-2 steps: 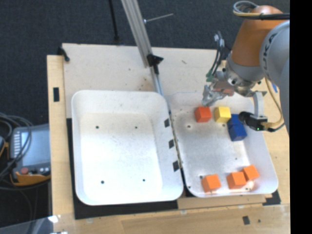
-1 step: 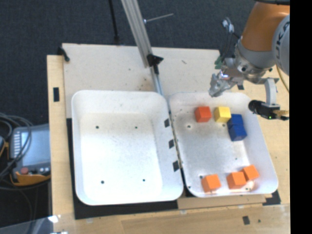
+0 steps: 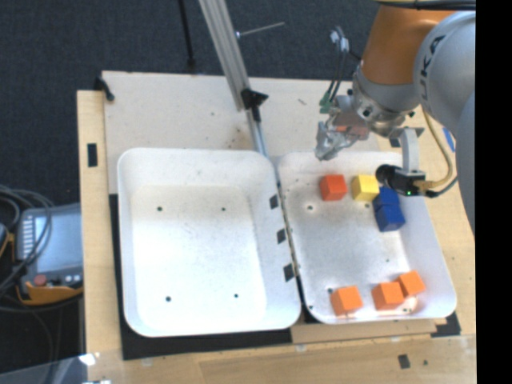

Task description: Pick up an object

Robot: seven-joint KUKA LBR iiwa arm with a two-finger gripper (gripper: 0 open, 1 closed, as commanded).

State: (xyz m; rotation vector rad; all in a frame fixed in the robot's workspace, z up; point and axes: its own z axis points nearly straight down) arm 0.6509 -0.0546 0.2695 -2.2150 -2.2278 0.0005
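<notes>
The gripper [image 3: 328, 146] hangs over the far edge of the right bin [image 3: 352, 246]. Whether its fingers are open or closed cannot be determined. Nothing is visible between them. The nearest orange block [image 3: 334, 187] lies in the bin just in front of the fingertips, apart from them. A yellow block [image 3: 365, 187] sits beside it, touching a blue block [image 3: 389, 210].

Pale wooden bench [image 3: 92, 214], two white bins [image 3: 204, 242] side by side, perhaps touching.

A metal pole [image 3: 228, 50] slants above the left bin [image 3: 128, 214].
</notes>
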